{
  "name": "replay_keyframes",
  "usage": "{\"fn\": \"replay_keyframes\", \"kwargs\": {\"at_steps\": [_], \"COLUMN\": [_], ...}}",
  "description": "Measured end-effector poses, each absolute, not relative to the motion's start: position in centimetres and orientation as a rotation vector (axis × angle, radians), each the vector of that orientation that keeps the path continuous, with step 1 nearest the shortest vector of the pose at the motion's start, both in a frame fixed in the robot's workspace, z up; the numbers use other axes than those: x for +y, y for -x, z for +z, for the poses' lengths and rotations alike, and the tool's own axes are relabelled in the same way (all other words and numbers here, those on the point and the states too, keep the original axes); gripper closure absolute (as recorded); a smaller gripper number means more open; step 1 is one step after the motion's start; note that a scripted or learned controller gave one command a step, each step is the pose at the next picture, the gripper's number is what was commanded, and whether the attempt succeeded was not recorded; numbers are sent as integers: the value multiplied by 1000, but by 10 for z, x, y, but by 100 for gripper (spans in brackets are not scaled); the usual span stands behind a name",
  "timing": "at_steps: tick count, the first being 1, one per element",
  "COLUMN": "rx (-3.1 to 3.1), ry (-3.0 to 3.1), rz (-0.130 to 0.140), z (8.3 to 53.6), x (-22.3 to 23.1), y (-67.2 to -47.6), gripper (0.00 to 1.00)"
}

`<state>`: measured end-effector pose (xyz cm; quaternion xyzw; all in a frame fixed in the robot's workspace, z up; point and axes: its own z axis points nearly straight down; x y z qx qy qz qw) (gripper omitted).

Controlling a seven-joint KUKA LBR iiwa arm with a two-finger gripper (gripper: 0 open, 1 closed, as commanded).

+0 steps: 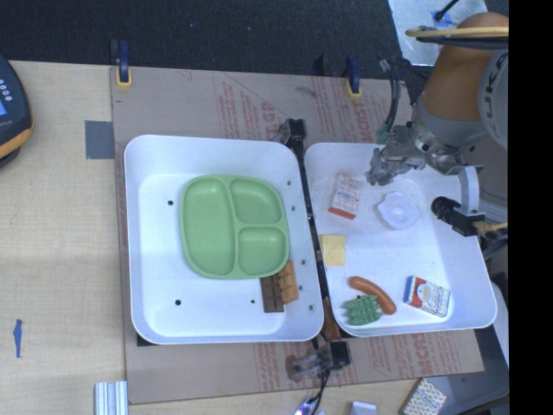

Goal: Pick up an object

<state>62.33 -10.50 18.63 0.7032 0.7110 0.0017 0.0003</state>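
Over right bin's [458, 258] far edge: end effector [390, 164], finger state unclear, beside clear cup [398, 209].

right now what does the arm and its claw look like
The arm is grey with a rounded orange band above the wrist. Below it sits a grey metal wrist block, and the small dark grey claw hangs from that. Thin dark cables loop beside the wrist on its left. A black fitting sticks out under the arm.

Grey arm [484, 76]; orange band; dark metal pincer [384, 169].
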Motion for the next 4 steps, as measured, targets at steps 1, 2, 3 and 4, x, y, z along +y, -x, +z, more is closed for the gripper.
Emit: {"fn": "replay_keyframes", "kwargs": {"at_steps": [1,2,3,4], "rx": [2228,2233,2227,2230], "ry": [-2218,-2218,-2216,-2216], "rz": [-5,-10,-3,-5], "z": [181,110,91,92], "x": [-110,-96,-113,-103], "y": [-622,-635,-657,-656], "gripper": [0,0,0,0]}}
